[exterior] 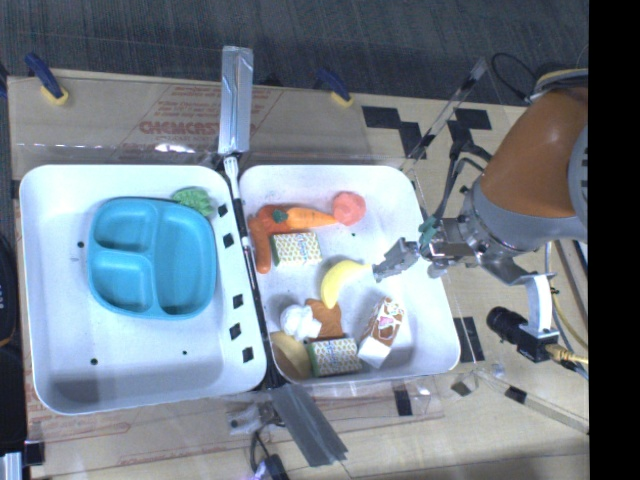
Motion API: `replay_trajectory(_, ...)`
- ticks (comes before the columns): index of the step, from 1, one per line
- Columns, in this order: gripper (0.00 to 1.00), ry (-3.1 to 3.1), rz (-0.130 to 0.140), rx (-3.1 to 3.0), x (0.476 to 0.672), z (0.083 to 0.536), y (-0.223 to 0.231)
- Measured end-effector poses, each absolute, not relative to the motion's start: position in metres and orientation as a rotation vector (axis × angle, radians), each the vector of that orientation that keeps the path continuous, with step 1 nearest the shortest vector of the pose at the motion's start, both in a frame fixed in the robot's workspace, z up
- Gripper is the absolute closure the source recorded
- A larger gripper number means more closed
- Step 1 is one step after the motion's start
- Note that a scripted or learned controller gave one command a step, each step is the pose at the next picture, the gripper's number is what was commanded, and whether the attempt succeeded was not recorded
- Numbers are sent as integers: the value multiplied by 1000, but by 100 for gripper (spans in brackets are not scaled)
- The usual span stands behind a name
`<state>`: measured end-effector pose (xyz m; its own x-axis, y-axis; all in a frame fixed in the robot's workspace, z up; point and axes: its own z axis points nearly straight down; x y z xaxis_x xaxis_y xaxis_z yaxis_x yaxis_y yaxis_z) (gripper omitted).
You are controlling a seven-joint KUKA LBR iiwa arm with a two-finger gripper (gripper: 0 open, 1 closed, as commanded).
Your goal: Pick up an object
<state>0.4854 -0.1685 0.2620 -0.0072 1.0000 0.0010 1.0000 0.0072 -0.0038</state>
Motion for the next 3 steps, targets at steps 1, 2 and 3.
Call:
replay_trajectory(1, 0, -2245, 4, -2193, 476, 101, -211)
replay_trajectory(2, 0, -2245, 3, -2194, 476, 102, -211)
replay_trajectory(3, 100, -2250, 5, -2186, 476, 111, -210)
